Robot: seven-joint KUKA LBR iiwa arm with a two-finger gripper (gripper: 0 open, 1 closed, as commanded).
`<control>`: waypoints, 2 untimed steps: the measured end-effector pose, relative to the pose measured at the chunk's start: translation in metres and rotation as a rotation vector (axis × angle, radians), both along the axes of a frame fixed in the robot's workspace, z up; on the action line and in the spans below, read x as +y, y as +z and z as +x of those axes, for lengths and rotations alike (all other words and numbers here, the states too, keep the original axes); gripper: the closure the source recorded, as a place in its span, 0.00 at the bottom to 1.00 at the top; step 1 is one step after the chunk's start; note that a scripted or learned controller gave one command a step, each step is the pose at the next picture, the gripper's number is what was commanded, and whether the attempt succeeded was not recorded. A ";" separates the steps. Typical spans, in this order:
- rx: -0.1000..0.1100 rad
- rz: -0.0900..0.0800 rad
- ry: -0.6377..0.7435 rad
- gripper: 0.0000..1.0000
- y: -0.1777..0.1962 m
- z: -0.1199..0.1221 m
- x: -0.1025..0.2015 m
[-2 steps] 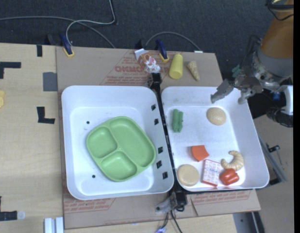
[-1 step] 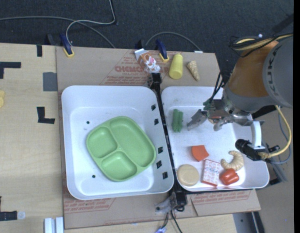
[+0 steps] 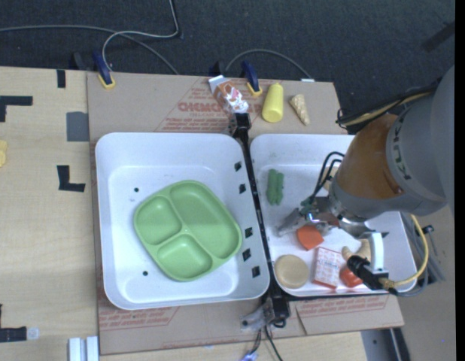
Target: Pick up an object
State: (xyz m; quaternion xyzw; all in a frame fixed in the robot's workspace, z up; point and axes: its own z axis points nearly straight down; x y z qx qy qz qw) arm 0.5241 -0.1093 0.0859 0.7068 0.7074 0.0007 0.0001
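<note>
Hovering low in the right bin (image 3: 383, 145), gripper (image 3: 296, 218) spread apart and gripping nothing; orange block (image 3: 310, 238) lying just beside the fingertips, toward the bin's near edge, green pickle (image 3: 275, 186) lying beyond.

Bins (image 3: 112, 201): smooth white plastic, slight sheen. Divided plate (image 3: 187, 230): matt green plastic. Bench sheet (image 3: 142, 104): matt brown cardboard, printed. Arm band (image 3: 372, 164): glossy orange.
</note>
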 end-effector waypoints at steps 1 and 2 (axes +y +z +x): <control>-0.003 -0.003 -0.001 1.00 0.010 0.001 -0.001; 0.002 -0.001 0.001 1.00 0.098 0.038 0.071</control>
